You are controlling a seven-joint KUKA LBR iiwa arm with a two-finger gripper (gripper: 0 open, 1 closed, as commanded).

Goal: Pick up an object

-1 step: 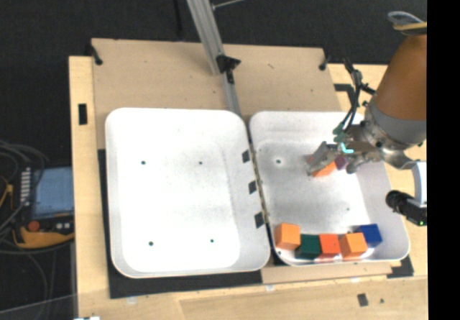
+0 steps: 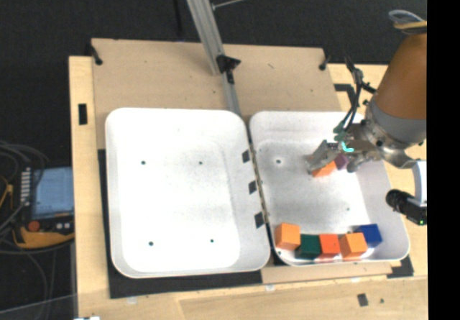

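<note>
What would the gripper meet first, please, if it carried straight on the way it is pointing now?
Probably the orange block right at the tip of the gripper, with the floor of the right bin beneath it; height above the bin is unclear from this one view.

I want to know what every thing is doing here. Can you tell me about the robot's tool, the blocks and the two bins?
Tool: low over the right bin, an orange block at its tip.
Orange block: at the tool's tip, tilted.
Row of blocks: lying along the right bin's near wall, untouched.
Right bin: has blocks in it.
Left bin: flat on the bench.
</note>
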